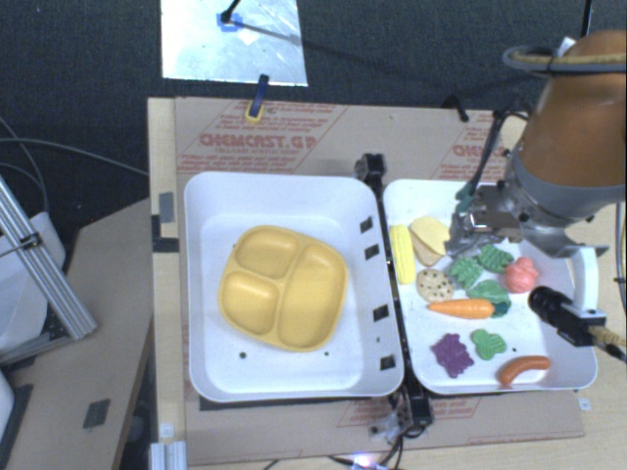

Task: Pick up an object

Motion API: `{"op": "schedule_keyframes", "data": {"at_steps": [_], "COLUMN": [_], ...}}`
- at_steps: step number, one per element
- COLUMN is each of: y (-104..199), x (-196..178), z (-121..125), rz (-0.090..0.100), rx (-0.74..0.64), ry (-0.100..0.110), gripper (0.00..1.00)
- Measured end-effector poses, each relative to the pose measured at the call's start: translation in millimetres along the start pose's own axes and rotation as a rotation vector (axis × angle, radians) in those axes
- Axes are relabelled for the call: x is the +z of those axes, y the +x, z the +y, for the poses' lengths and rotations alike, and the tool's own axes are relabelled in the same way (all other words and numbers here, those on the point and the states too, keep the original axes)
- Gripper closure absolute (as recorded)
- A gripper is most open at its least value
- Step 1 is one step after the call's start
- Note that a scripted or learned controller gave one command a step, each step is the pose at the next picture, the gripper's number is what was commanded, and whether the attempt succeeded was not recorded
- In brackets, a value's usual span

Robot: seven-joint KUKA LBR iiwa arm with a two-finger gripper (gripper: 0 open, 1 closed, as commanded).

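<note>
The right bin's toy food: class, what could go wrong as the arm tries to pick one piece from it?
1. The toy food lies crowded: the cookie, carrot and green leafy piece almost touch, so a grasp may knock or catch a neighbour.
2. The gripper hangs at the cluster's upper edge near the pale slice, so it may close off-centre and slip.
</note>
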State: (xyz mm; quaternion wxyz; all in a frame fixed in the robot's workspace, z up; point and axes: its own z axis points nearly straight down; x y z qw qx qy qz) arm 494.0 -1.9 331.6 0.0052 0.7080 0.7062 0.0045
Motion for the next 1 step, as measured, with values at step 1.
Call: {"op": "schedule_keyframes", "data": {"at_steps": [1], "y": [-21.2], "x": [14.4], "z": [6.0], "rz": [0.000], "rx": [-0.001], "ry": [0.012], "gripper": [1.00]}}
